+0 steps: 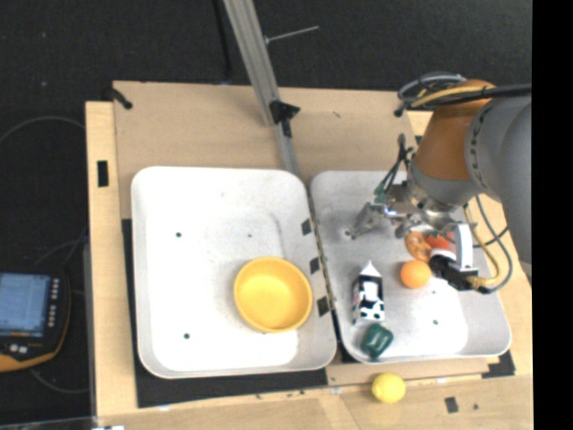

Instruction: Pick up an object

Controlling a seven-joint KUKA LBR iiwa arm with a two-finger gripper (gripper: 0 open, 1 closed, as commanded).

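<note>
Nearest the bottom edge, a yellow lemon [388,388] lies on the table [206,119] just outside the right bin [345,200], out of easy reach of a grasp aimed into the bins. Just above it, inside that bin's near corner, sits a dark green pepper-like toy [376,339], touching or nearly touching a small black-and-white milk carton [368,296] that stands upright. To the carton's right, a little apart, rests an orange ball [414,274]. In the left bin [179,213], a yellow bowl [272,294] lies by itself toward the near right side.

Farther back, the gripper [428,231] hangs low over the right bin, just above the orange ball, with a reddish-orange object [423,240] partly hidden right under it. Whether the fingers are wide, narrow or closed on anything I cannot tell; the wrist and cables cover them.

The likely target is that reddish-orange object or the ball beside it. Both look small, smooth and rounded, so the ball could roll away at a glancing touch, and fingers closing between the two crowded pieces might nudge one aside and catch neither. The carton, tall and light, would tip if brushed.
</note>
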